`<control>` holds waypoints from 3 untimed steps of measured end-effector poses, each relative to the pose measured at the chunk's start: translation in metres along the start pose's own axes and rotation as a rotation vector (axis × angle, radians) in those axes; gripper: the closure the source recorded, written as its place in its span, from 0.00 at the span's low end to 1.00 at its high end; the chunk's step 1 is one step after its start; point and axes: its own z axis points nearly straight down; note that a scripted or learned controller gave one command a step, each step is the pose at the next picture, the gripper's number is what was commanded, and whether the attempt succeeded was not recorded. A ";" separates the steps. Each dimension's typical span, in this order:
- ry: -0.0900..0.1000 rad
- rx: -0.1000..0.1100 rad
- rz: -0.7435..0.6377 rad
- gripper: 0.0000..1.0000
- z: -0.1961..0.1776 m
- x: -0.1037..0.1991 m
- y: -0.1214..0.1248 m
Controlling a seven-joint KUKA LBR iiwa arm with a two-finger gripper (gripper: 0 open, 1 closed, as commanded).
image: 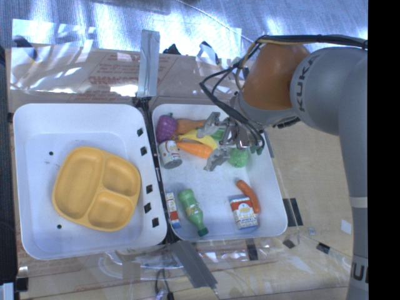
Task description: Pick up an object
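Carrot (195, 148) lies just left of the open, empty gripper (214, 144).

Grey arm (337, 105); orange band; black "KUKA" lettering; black cables looping at wrist

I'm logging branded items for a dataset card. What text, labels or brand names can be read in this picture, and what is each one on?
"KUKA": partly visible in dark letters on the grey arm, near the orange band.
Red print on the cardboard behind the bins: too blurred to read.
Label on the small can: unreadable.
Label on the red box: unreadable.
Label on the green bottle: unreadable.
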 end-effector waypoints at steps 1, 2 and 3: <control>0.004 0.002 -0.084 0.00 -0.014 0.069 -0.039; 0.002 0.001 0.029 0.00 0.045 0.107 -0.061; -0.004 0.003 0.019 1.00 0.034 0.103 -0.058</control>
